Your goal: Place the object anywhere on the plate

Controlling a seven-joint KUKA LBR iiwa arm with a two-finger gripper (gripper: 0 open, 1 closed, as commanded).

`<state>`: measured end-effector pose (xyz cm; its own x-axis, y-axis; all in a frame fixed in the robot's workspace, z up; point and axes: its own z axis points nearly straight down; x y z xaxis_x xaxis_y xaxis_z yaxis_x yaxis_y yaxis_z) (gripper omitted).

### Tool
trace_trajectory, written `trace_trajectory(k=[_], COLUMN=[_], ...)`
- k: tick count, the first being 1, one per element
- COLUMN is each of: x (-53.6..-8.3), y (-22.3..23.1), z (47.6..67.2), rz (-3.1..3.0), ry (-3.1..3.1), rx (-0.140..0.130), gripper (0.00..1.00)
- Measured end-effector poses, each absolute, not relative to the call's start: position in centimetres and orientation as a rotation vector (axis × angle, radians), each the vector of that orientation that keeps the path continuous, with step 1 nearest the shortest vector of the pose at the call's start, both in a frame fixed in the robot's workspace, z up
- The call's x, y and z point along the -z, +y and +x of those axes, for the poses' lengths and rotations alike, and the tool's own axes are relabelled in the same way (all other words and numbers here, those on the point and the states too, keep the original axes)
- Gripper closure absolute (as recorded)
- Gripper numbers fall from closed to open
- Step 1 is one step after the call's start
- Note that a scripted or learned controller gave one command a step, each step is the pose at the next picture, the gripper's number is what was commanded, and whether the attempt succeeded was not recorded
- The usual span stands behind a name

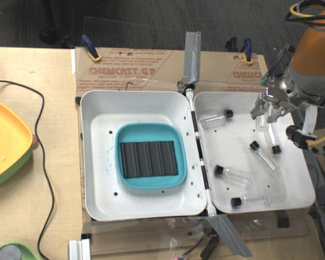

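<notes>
Vial (pixel 272 141) just below fingers (pixel 263 110), in right bin (pixel 292 191).

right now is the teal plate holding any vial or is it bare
Bare. The teal plate in the left bin shows just its dark ribbed centre; the vials lie in the right bin.

Dark carpet floor (pixel 151 10) lies behind a pale wooden bench (pixel 38 199).

- The plate (pixel 150 156): a teal, rounded-square dish with a dark ribbed centre, lying flat in the middle of the left bin.
- The vials (pixel 232 175): several clear tubes with black caps, lying on their sides, scattered across the right bin.
</notes>
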<state>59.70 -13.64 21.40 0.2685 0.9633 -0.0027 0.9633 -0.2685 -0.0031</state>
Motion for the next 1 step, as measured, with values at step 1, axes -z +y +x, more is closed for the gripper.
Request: trace_trajectory(k=[1], x=[-21.42], y=[-13.64], z=[59.71], rz=[-2.502], ry=[-1.899], rx=[-0.006], gripper=[0.0])
